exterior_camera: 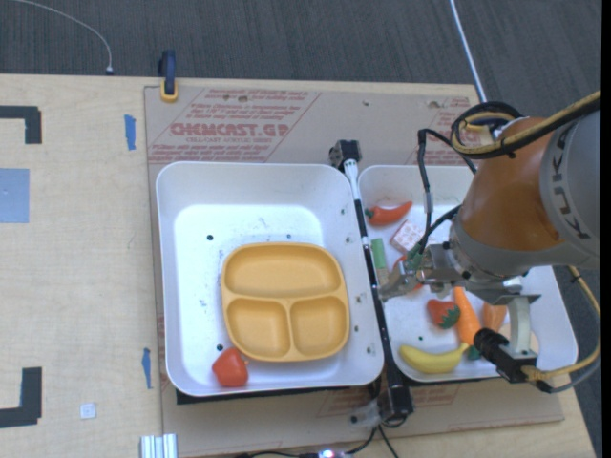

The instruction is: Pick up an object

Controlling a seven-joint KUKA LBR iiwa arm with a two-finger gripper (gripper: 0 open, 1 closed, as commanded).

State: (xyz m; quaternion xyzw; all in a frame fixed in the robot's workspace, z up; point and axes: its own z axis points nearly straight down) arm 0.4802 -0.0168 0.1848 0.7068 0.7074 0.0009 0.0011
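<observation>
Gripper [396,282] hanging low at the left edge of the right bin [563,351], lower right of the frame.

Whether it is grasping anything, the view is not showing clearly enough to tell. Just right of it a strawberry [442,313] and a carrot [467,317] are lying together; a banana [433,357] is sitting below them near the bin's bottom edge. A green piece [378,253] and a red pepper [389,213] are lying above, with a small pink packet [408,236] between them. The grey and orange arm [516,198] is covering the bin's right part. Left of centre, the left bin [181,256] is holding a yellow divided plate [284,301] and a red tomato [230,368] at its lower left.
</observation>
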